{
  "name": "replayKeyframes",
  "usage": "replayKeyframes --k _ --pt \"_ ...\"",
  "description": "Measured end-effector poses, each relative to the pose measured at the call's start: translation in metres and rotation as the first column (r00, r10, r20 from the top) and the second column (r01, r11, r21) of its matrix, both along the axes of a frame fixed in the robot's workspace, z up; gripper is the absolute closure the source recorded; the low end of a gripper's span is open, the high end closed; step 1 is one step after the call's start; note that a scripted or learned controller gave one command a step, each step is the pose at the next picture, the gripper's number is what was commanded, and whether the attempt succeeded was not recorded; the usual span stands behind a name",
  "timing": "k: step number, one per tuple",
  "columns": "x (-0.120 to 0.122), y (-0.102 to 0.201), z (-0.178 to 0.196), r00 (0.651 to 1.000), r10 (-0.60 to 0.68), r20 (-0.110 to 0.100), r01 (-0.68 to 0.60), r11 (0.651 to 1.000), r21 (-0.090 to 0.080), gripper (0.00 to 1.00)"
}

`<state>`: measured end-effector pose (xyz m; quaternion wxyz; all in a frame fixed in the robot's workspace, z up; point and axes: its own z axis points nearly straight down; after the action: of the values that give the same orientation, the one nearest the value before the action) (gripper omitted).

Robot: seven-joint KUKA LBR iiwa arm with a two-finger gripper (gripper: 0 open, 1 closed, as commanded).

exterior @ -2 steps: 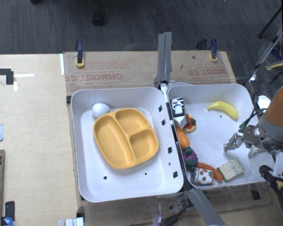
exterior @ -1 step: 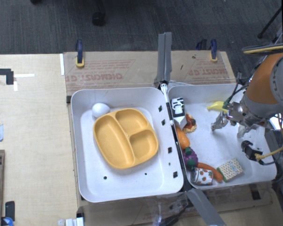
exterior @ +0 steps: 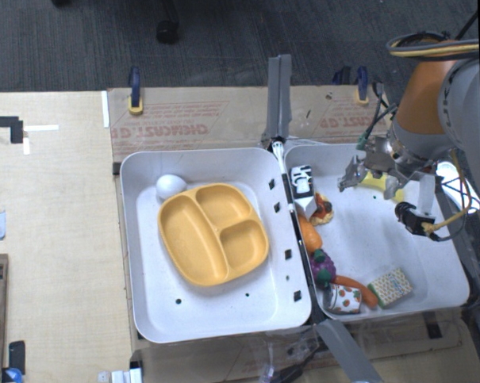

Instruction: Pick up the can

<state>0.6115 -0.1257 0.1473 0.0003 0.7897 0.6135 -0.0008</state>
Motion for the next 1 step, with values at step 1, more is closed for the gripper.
replayKeyframes --k 1 --pt "-0.0153 -0.0514 -0.0233 0.998 0.060 -0.002 -0.060 0.998 0.001 0.00"
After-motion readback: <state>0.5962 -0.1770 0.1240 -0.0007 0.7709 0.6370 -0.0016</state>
